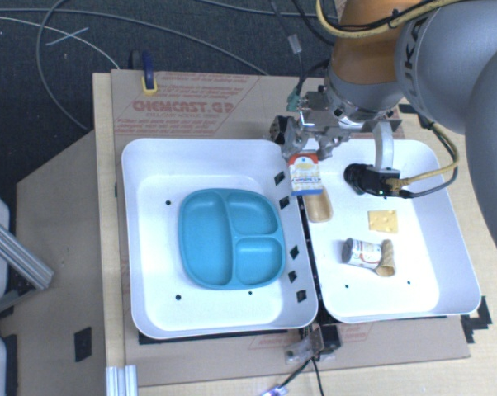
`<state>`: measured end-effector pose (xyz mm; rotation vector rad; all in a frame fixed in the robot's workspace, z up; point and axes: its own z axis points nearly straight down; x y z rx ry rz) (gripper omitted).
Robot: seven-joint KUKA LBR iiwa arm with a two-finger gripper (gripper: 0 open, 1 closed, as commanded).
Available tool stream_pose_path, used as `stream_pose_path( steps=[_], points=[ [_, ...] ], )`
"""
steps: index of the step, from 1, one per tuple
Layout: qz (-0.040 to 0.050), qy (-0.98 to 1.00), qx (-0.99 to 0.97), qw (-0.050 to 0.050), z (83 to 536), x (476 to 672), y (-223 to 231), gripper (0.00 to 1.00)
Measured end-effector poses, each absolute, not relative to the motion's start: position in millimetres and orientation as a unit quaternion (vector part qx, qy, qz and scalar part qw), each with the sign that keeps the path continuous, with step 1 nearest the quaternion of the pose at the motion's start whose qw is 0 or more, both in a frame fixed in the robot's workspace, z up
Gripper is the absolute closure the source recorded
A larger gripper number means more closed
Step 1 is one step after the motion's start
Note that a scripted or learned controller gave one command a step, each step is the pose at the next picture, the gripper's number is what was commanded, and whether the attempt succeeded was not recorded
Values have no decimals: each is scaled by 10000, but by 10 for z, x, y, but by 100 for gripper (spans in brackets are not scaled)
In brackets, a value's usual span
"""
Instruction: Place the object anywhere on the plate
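The carry step looks to be in hand: the bottle [311, 191], tan with a white-and-red label, hangs under the gripper [305, 150] right over the seam where the two bins meet, at the far end of that seam. Its top end sits between the jaws, which are narrow and closed on it. From this slant I cannot be sure it is fully clear of the bin floor, but it seems lifted rather than lying down. It tilts a little, its lower end leaning toward the right bin [447, 250].

The blue divided plate [232, 238] lies in the middle of the left bin [135, 196], well apart from the bottle, nearer the camera and to the left. So the next move calls for a sweep over the bin wall toward the plate, then a lowering until the bottle rests in any of its sections, then letting go. The loose tilt could make the bottle swing or slip on the way.

The arm [459, 52] reaches in from the right, its orange band high over the far edge of the worktop [191, 97], wrist pointing straight down.

A yellow cheese slice [383, 221] and a small tube [368, 254] lie in the right bin, apart from the gripper.
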<state>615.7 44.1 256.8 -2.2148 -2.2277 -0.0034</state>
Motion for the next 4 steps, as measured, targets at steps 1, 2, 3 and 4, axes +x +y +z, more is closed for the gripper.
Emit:
stream_pose_path(
  steps=[1,2,3,4],
  points=[
    [-6,-7087,-7055,6,2438,6247,849,100],
    [0,-7089,-7053,9,2173,6329,1367,100],
    [7,-7077,-7065,12,2207,6233,1483,100],
    [6,-7074,-7068,11,2206,6235,1478,0]
  ],
)
